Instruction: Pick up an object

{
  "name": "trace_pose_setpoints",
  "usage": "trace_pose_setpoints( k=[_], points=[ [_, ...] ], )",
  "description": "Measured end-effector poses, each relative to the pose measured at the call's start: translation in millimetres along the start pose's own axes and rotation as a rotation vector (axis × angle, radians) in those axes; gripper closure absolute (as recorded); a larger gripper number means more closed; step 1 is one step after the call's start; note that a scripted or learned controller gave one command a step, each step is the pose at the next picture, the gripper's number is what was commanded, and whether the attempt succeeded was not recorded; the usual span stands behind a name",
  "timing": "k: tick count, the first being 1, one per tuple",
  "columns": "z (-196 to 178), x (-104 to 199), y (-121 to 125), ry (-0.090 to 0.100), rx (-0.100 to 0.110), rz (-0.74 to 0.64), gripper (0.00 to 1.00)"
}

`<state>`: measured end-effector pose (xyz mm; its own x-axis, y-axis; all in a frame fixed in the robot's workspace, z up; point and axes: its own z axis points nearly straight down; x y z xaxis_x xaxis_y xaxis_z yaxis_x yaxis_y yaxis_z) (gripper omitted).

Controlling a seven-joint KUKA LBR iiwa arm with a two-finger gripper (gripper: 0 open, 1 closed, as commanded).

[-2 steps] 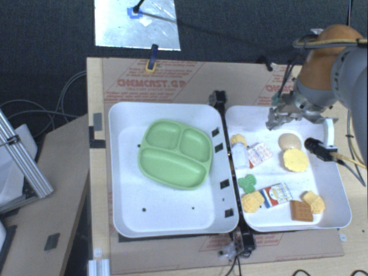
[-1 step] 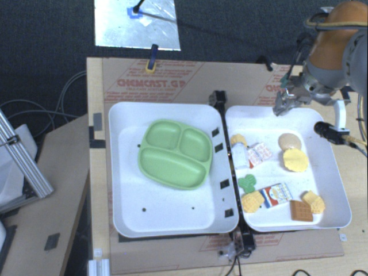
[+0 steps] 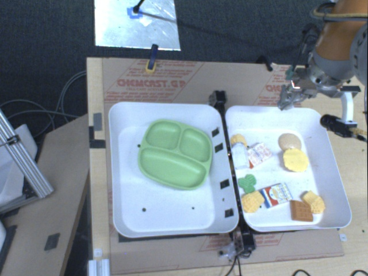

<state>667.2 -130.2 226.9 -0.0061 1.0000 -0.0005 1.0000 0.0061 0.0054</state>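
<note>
While end effector hovers (finger state unclear), yellow disc lies below, apart.

The bench carries a brown cardboard sheet printed with red lettering. Two shallow white bins rest on the sheet, touching along a central seam: the left bin and the right bin. A yellow-and-blue clamp sits at the sheet's far edge, just below a reflective metal plate

Even, fairly bright overhead light, glare on the white bins, soft shadows, slightly grainy throughout.
</note>
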Motion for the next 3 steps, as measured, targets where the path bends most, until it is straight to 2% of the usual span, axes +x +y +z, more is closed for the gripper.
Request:
trace_pose_setpoints(
  k=[1, 2, 3],
  points=[
    [9, 23, -42, 0.001, 0.007, 0.004, 1.0],
    [-3, 54, -77, 0.002, 0.006, -0.002, 1.0],
    [-8, 79, -123, 0.002, 0.007, -0.001, 1.0]
  ],
)
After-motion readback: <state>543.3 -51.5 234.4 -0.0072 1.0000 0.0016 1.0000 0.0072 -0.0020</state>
